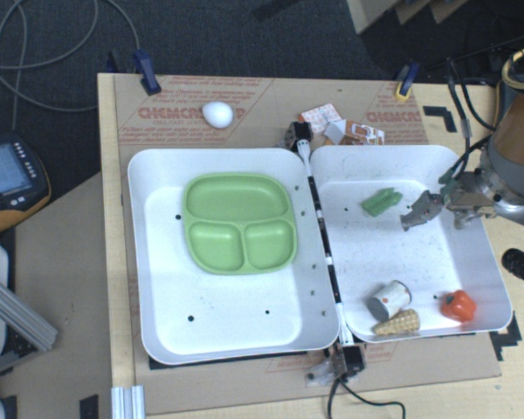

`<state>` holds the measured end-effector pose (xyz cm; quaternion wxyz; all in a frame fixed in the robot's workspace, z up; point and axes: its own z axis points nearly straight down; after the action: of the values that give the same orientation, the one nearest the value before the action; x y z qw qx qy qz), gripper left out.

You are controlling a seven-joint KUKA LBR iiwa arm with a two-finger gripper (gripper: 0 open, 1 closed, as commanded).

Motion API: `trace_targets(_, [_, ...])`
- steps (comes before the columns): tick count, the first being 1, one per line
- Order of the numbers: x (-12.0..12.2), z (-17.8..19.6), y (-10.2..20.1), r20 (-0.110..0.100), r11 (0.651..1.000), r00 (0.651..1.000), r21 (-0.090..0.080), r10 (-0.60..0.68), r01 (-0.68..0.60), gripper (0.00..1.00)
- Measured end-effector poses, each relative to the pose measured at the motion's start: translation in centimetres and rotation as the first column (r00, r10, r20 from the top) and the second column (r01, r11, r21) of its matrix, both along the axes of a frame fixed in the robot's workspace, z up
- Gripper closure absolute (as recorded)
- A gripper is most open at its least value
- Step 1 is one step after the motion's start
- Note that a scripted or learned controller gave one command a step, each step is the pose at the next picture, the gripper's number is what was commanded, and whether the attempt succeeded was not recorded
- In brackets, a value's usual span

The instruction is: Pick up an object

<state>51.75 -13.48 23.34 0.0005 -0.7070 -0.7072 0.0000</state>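
- The gripper (417,214) hangs over the upper right part of the right bin (472,234), reaching in from the right; the arm's grey wrist and orange band sit behind it at the view's right edge.
- I cannot tell how the gripper is set; it reads as one dark grey blur from this slant, and nothing shows caught in it.
- The nearest thing is a green piece (381,202), lying on the bin floor just beside the gripper, to its left and a little farther up the view. The two look apart, not touching.
- The green piece's long axis runs at a slant, its right end higher in the view than its left. By my judgement a grasp would do best closing across that axis, after a short move leftward and down.
- Well apart, along the bin's near edge, lie a small grey can (389,300) on its side, a waffle cone (396,324) just below and touching or nearly touching it, and a red-orange toy (459,305) in the right corner.
- The left bin (157,304) holds a green divided plate (240,223).
- A white egg (217,113) rests on the cardboard beyond the bins, near some crumpled wrappers (336,127).
- No object looks lifted yet.
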Motion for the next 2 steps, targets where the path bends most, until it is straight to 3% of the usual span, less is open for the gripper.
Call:
trace_targets(1, [-3.4, -10.8, 1.6, 0.000, 1.000, 1.000, 0.000, -0.001, 0.001, 0.00])
trace_targets(2, [7.2, -14.9, 4.3, 0.001, 1.000, 1.000, -0.001, 0.001, -0.001, 0.00])
